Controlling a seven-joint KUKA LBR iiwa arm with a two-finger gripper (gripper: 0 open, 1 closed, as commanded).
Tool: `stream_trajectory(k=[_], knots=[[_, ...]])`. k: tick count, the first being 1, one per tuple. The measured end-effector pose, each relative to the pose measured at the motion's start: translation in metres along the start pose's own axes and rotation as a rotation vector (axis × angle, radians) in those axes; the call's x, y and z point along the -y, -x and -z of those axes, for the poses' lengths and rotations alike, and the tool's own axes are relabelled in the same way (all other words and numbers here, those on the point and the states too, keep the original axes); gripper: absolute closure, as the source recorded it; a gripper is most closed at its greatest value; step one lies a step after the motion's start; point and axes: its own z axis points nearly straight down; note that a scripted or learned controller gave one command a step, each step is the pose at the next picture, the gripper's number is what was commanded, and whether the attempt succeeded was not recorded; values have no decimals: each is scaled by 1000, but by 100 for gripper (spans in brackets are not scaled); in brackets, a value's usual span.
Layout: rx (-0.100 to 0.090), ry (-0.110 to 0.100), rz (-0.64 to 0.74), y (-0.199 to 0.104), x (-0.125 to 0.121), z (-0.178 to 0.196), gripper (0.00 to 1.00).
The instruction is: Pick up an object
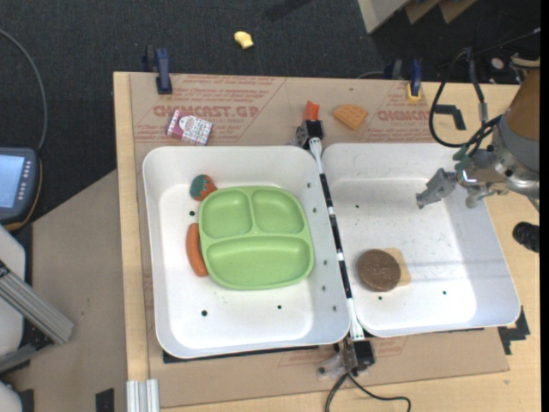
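**Claw over the right bin, nothing held**

Two white bins are seen side by side on the table (257,110). The arm (525,136) is seen at the right edge of the frame, and its claw (450,189) is held over the upper part of the right bin (480,299). The fingers (431,192) are spread apart, and nothing is seen between them.

A round brown patty (378,269) is found in the lower middle of the right bin, laid on a pale tan slice (397,263) whose edge shows at the patty's right. It lies well apart from the claw, below and to the left of it.

The left bin (171,316) is largely taken up by a green tray (254,237) with three compartments. A small red-and-green item (202,186) is seen touching the tray's upper left corner, and an orange sausage (196,251) is laid along the tray's left side.

Outside the bins, on the upper part of the table, a small printed packet (190,126) is seen at upper left, an orange cracker (350,116) at upper centre, and a small orange piece (311,110) just left of it. A yellow scrap (244,39) lies on the dark floor (86,24) above the table.
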Motion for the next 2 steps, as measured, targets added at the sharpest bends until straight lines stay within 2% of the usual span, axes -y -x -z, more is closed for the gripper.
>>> stream_trajectory(k=[1,2], knots=[[-5,-7,6,-78,20,-42,0],[-4,-2,-5,-54,68,-142,0]])
